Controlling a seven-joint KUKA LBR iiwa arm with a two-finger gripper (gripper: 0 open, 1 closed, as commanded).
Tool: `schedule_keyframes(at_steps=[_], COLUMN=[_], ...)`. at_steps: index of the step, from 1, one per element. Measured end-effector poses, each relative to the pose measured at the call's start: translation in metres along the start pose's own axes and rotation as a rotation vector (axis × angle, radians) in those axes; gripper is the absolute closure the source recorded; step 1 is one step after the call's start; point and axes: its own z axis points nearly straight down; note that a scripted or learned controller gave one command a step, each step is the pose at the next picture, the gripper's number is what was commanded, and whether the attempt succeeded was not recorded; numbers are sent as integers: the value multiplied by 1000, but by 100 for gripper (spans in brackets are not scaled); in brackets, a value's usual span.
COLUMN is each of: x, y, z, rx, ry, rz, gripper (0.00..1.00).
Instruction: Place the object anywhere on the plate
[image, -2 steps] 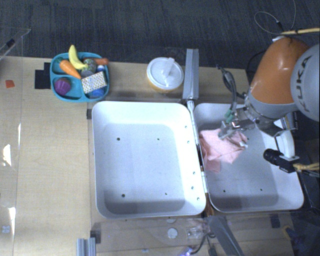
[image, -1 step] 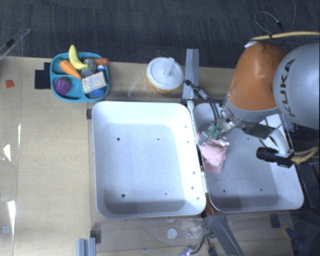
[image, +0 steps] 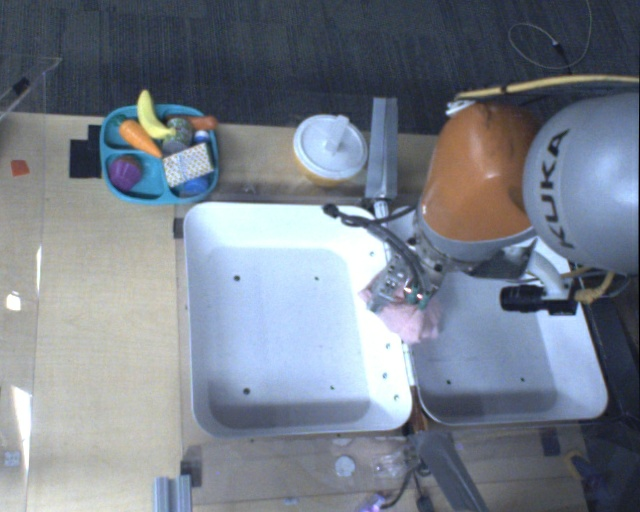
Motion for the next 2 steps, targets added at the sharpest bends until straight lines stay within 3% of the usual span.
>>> schedule_keyframes(at_steps=[1, 2], x=[40, 82], y=[38, 73], z=[-13, -17], rx=[-4, -4], ry=[-4, -2], rz=[-399, -530], gripper=[100, 100])
